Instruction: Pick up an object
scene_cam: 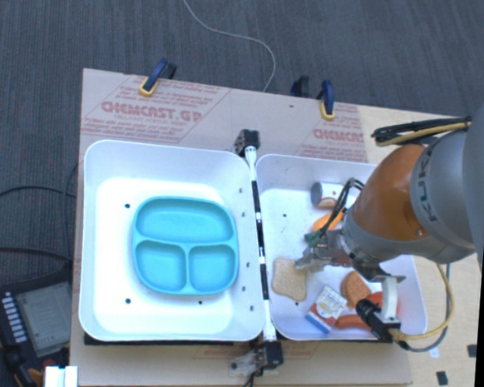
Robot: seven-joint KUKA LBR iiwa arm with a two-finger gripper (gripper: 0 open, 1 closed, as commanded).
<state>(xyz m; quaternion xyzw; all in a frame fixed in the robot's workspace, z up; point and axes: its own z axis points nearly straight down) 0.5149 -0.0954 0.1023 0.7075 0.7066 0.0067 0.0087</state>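
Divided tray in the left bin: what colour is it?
Light blue. The tray shows clearly in the camera view, lying in the white left bin.

A blue divided tray [186,246] is seen in the left bin [111,157], while the claw [314,257] is lowered over a bread slice [289,279] in the right bin [298,172]

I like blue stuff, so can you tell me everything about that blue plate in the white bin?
The blue plate is a light blue tray that looks like smooth plastic, roughly rectangular with rounded corners. Raised ridges split it into three compartments: one long one across the far side and two smaller ones on the near side. It lies flat, right side up, around the middle of the left bin, touching only the bin's floor. Nothing sits in it.
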